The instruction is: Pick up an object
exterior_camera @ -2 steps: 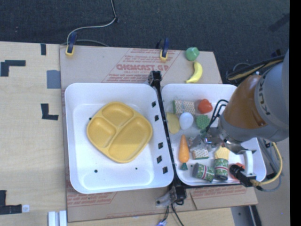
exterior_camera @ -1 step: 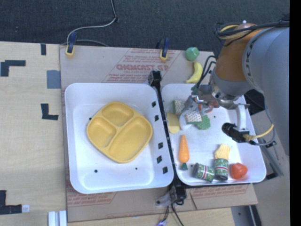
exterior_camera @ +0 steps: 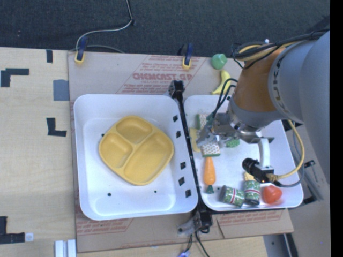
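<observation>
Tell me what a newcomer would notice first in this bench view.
First, the yellow divided plate, lying alone in the left bin. Next, the grey arm with its orange band, reaching over the right bin, where a carrot, two cans and a tomato lie.

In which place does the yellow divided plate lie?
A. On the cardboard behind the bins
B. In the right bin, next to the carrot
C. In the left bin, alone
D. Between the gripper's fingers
C: the yellow divided plate lies flat in the left bin with nothing else in that bin, while the carrot lies in the right bin.
</observation>
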Motion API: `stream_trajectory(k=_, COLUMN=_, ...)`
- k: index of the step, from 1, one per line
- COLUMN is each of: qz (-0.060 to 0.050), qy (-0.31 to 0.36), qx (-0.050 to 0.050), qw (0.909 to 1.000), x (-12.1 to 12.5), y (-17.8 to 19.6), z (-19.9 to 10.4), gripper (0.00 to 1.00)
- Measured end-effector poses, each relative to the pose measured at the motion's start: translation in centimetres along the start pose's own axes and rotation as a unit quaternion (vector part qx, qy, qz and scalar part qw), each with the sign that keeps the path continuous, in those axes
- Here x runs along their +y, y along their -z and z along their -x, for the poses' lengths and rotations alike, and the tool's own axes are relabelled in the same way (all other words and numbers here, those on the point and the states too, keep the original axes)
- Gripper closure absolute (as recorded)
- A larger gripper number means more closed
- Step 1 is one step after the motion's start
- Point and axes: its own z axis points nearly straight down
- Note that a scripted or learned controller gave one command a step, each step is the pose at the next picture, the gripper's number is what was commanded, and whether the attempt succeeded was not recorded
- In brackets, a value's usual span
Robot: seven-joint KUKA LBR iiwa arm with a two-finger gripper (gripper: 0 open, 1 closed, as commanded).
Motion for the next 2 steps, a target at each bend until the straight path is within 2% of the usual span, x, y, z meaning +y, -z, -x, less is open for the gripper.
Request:
stream_trajectory(k=1, qz=0.001, qy=0.0, qx=0.0, qw=1.0, x=-0.8, y=6.7, z=-4.4, gripper=1.0)
stream_trajectory(k=2, qz=-0.001, qy=-0.001, qx=-0.001, qw=1.0, x=-0.8, y=-2.3, z=10.2, gripper=1.0)
